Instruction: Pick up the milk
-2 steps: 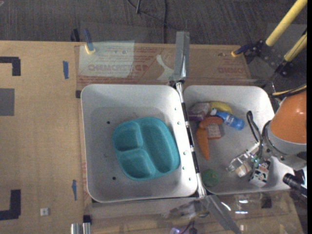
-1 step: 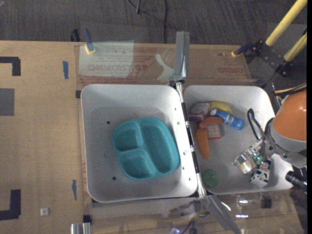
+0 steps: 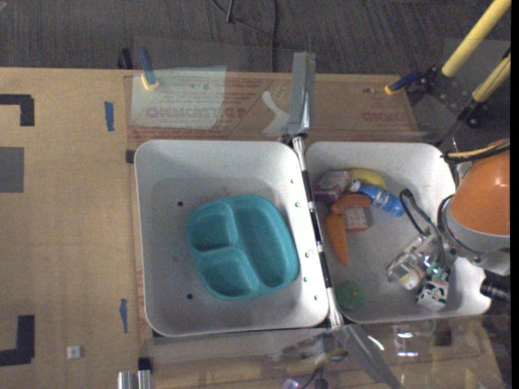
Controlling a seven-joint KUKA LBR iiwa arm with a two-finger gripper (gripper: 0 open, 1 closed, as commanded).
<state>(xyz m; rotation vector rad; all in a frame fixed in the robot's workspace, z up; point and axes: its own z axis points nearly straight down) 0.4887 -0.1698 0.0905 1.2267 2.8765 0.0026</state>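
Your milk [image 3: 434,290] looks to be the small black-and-white patterned carton lying at the near right of the right bin [image 3: 381,154], close to the bin's front wall. The gripper [image 3: 415,267] is low over that same corner, just beside the carton on its left, with the orange band [image 3: 484,201] of the arm above it. From this slanted view you cannot tell how far the gripper is spread, and nothing shows clearly between its tips, so do not count the carton as held.

Treat the carton as a light toy-sized box, probably hollow plastic or card: stiff enough along its flat faces, but likely to skid or tip if you nudge one corner. It appears to lie tilted, so you would do best to close across its two broad flat sides near the middle of the body, not on the peaked top, where the surfaces slope and could squirt out.

Mind the neighbours: a green ball [image 3: 351,293] sits near the bin's front left, an orange carrot [image 3: 337,237] lies along the divider side, and a blue bottle [image 3: 379,198] and yellow banana [image 3: 366,177] sit further back. The left bin [image 3: 162,168] holds a teal divided plate [image 3: 241,247], well apart on the worktop [image 3: 65,217]
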